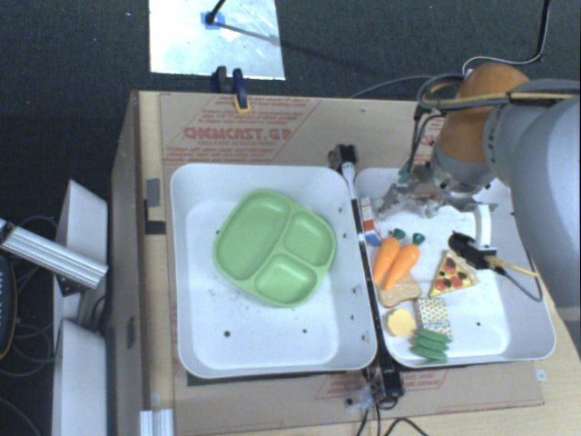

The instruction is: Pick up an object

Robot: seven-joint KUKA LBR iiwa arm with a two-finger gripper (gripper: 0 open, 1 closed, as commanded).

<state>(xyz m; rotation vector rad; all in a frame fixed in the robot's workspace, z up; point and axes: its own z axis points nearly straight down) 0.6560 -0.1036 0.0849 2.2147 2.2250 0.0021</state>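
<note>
Red lettering reading CHEMCAST GP (238, 134) runs across the brown board on the tabletop, behind the two bins. The left bin (204, 334) holds a green divided plate (275, 246). The right bin (517, 330) carries two carrots (396, 259), a pizza slice (453, 274), a yellow disc (400, 322) and green beans (429, 344). The claw (419, 198) hovers over the right bin's far end, above the carrots; whether it is spread or pressed together, I cannot tell.

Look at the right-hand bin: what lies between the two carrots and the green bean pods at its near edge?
In the camera view, between the carrots and the green pods lie a tan bread-like slice, a yellow round piece and a small patterned packet.
</note>
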